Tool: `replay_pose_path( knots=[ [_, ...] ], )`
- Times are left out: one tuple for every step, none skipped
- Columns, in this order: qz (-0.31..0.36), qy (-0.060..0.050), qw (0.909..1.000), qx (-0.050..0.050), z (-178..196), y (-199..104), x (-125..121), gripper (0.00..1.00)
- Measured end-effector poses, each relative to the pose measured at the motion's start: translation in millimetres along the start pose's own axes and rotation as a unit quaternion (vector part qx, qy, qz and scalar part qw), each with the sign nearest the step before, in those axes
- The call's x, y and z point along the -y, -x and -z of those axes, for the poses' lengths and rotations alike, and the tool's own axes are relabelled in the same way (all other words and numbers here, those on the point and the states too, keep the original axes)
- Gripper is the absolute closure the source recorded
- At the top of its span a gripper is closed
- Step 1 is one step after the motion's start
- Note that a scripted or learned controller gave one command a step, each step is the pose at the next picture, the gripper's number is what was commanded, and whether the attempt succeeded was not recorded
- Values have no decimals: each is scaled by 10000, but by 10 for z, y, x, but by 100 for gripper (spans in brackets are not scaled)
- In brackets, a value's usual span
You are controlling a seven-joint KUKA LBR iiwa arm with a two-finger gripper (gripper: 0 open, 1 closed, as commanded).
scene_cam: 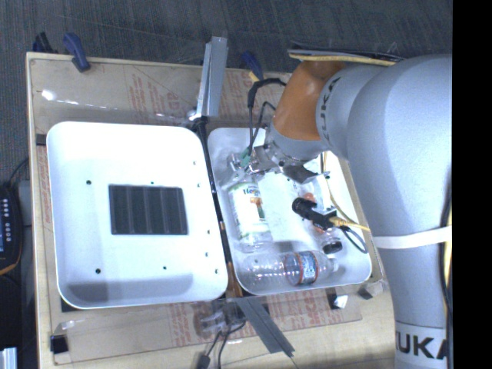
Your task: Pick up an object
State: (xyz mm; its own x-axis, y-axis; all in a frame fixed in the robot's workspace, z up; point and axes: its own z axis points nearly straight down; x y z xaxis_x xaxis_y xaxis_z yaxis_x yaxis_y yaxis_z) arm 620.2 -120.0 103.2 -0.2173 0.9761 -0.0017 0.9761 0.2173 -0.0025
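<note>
My gripper (246, 164) hangs low over the far part of the right bin (355, 261), reaching in from the right under the orange wrist band. Just below it lies a clear plastic bottle with a white and orange label (250, 212), its length running toward the bin's near side; the gripper is at this bottle's far end. A second clear bottle with a blue and red label (297, 267) lies crosswise along the bin's near wall. Nothing is seen between the gripper's tips.
The left bin (77, 160) has a dark ribbed rectangle (147, 210) in its floor. A grey metal post (211, 75) rises at the far end of the gap between the bins. The arm's large grey body covers the right bin's right side.
</note>
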Motion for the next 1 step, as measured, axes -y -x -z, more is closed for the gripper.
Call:
replay_pose_path(
  knots=[
    [407,5,9992,-11,896,-378,-254,100]
  ],
)
